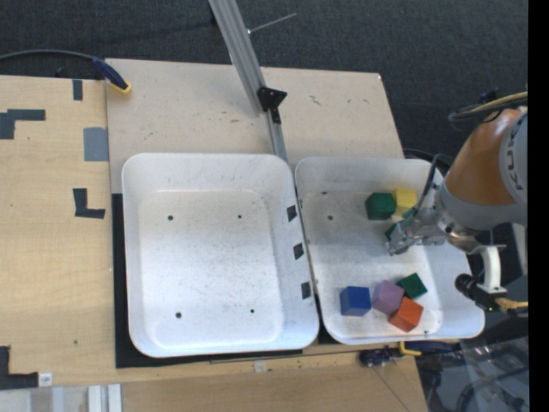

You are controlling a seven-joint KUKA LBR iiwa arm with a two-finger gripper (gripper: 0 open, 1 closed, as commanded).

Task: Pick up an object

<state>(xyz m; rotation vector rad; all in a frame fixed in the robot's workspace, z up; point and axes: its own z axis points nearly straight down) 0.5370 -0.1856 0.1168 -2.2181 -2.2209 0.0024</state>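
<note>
Claw (400, 240) (grip state unclear) low in right bin (343, 329); green cube (380, 205) just beside, matte, yellow-flanked

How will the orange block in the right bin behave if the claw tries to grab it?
The orange block looks rigid and boxy, so it probably won't roll. It looks small, so likely light and easily nudged. It sits against the purple block and near the bin's wall, which may crowd a grab.

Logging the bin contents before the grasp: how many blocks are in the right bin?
6, though the gripper may hide more: green block and yellow block at the far side; blue block, purple block, dark green block, orange block near the front.
</note>
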